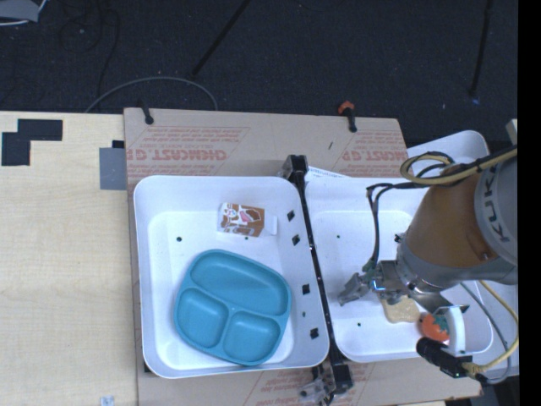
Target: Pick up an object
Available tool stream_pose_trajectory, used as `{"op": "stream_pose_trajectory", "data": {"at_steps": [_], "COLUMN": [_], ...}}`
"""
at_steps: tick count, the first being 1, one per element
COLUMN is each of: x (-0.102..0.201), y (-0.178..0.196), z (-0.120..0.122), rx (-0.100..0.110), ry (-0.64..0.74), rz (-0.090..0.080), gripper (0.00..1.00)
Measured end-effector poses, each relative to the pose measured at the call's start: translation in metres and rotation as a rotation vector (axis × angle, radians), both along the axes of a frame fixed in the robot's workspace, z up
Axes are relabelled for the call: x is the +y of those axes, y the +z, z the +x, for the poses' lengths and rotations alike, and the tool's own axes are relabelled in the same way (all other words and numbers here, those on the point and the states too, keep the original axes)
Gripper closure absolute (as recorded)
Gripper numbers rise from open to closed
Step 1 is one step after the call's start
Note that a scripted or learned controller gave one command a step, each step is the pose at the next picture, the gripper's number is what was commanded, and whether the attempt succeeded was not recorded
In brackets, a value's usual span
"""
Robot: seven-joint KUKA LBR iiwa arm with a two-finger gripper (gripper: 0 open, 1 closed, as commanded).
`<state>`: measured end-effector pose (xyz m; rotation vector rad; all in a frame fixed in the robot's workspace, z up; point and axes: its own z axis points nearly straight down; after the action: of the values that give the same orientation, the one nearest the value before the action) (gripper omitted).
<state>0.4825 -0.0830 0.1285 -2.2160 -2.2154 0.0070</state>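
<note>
Reaching into the right bin (355, 227) from the right, the gripper (359, 288) hangs low over the bin floor; whether it is open or closed I cannot tell. A tan object (401, 310) lies just behind it, toward the arm, beside an orange object (433, 327) near the front-right corner. Open floor lies ahead, toward the divider (308, 252). The left bin (156, 227) holds a blue tray (232, 306) and a small packet (243, 219) on the desk (59, 269).

You see the KUKA arm (473, 227): a broad orange band wraps its wrist below a grey shell with partial dark lettering. Yellow and black cables loop over it, and the metal gripper (362, 286) is silver-grey.
</note>
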Motion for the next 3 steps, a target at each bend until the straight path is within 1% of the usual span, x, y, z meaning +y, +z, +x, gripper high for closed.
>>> {"op": "stream_pose_trajectory", "data": {"at_steps": [1, 2, 3], "x": [-0.002, 0.0, -0.002], "y": [0.012, 0.054, 0.102], "z": [0.0, 0.003, 0.013], "rx": [-0.002, -0.009, -0.01], "ry": [-0.007, 0.001, 0.001], "rz": [0.0, -0.002, -0.003], "gripper": [1.0, 1.0, 1.0]}}
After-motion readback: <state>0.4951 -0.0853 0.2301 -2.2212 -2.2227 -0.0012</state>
